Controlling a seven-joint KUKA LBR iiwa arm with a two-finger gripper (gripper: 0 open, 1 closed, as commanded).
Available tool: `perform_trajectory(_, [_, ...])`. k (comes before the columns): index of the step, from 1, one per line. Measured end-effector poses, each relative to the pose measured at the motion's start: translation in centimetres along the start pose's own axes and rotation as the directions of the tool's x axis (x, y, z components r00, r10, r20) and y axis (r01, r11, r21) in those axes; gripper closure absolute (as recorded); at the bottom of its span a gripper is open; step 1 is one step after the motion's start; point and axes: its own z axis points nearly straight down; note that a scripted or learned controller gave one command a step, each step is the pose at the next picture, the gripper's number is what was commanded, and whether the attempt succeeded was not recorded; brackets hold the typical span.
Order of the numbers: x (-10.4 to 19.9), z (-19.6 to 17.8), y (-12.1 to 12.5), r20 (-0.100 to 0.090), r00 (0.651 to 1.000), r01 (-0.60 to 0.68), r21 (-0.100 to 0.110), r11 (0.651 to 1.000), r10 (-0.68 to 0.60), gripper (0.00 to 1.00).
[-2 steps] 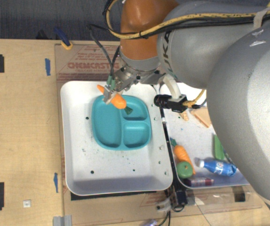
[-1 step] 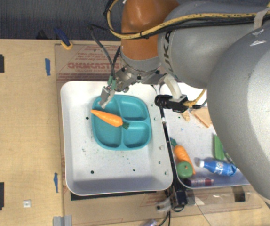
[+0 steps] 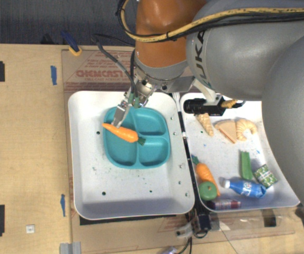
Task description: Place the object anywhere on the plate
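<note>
Orange against teal is what sits under my fingertips: the carrot (image 3: 121, 133) lies across the plate (image 3: 154, 144), its pointed end hanging over the plate's left rim, its stalk end near the divider ridges. My gripper (image 3: 121, 114) hovers just above and touching or nearly touching the carrot's upper side. Whether my jaws are parted or closed I cannot tell from this slant; the fingers run together into one thin pale shape, and I see nothing clamped between them.

As I judge it, the placing step is at or just past its end: the carrot rests on the plate, which sits in the left bin (image 3: 88, 184). What the next move calls for, I think, is a clean straight lift away, so that I do not drag the carrot off the rim it already overhangs.

Outward from the jaws, my wrist slants up and to the right into the orange band (image 3: 162, 25), which stands over the far edge of the left bin. Beyond that my grey arm (image 3: 258, 52) sweeps off to the right, over the right bin (image 3: 279, 194) with its second carrot (image 3: 203, 172), blue bottle (image 3: 244, 188) and other small items.
</note>
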Motion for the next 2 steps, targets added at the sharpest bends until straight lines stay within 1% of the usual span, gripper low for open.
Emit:
perform_trajectory(1, [0.0, -1.1, 0.2, 0.006, 1.000, 0.002, -0.005, 1.000, -0.002, 1.00])
perform_trajectory(2, [4.6, 0.5, -1.5, -0.005, 0.968, 0.250, 0.003, 0.968, -0.250, 1.00])
